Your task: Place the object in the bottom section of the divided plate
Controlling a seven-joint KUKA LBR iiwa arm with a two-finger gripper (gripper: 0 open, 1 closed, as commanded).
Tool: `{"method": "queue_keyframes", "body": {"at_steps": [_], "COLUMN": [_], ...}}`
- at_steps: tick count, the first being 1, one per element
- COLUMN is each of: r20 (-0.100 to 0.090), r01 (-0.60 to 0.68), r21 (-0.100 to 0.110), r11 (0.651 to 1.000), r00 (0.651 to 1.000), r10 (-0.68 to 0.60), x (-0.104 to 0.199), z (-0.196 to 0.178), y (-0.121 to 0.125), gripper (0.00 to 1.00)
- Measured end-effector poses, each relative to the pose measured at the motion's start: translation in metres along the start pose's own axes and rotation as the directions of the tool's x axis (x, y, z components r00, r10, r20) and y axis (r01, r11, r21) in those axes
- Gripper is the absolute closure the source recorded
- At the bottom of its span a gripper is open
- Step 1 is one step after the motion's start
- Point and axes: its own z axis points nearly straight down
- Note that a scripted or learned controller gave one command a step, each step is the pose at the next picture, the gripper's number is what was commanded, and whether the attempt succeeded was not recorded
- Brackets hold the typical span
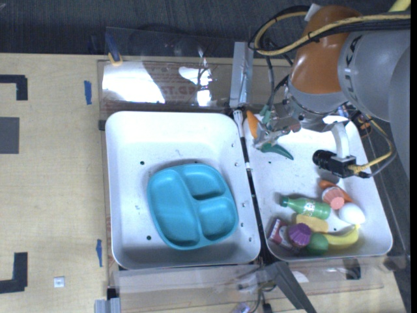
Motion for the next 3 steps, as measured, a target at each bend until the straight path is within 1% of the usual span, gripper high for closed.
{"method": "queue_keyframes", "body": {"at_steps": [1, 2, 3], "r20": [-0.001, -0.001, -0.001], "r01": [0.098, 0.319, 0.132], "r21": [-0.003, 0.0, 0.003], "r11": [0.995, 0.948, 0.991], "r00": [0.995, 0.948, 0.991], "r10": [-0.098, -0.319, -0.132], "x": [0.075, 0.115, 0.194], "z": [-0.038, -0.015, 0.023], "y": [-0.041, -0.048, -0.051], "gripper": [1.0, 1.0, 1.0]}}
